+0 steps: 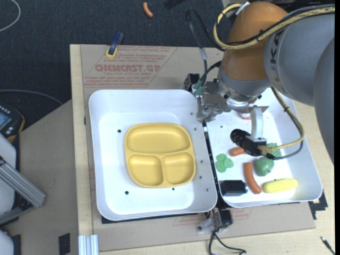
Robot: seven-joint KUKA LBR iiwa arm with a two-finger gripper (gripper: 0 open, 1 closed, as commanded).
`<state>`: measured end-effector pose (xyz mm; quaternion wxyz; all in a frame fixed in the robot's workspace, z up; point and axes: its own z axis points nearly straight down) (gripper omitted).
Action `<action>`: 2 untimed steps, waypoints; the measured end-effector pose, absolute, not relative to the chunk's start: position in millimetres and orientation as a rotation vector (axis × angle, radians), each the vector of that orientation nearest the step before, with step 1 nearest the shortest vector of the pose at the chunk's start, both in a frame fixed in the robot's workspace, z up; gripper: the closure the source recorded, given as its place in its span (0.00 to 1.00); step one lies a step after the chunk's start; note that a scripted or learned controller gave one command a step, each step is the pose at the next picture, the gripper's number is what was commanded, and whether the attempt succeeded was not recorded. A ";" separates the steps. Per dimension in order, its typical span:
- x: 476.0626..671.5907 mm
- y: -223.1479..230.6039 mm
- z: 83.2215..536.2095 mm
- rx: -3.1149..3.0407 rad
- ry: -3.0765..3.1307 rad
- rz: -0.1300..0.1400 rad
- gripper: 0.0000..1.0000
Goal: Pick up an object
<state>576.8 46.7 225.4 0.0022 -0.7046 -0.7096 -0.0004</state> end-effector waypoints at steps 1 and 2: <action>569.5 44.5 235.1 -2.219 -2.221 0.000 1.00; 559.8 40.5 217.0 -2.220 -2.218 0.005 1.00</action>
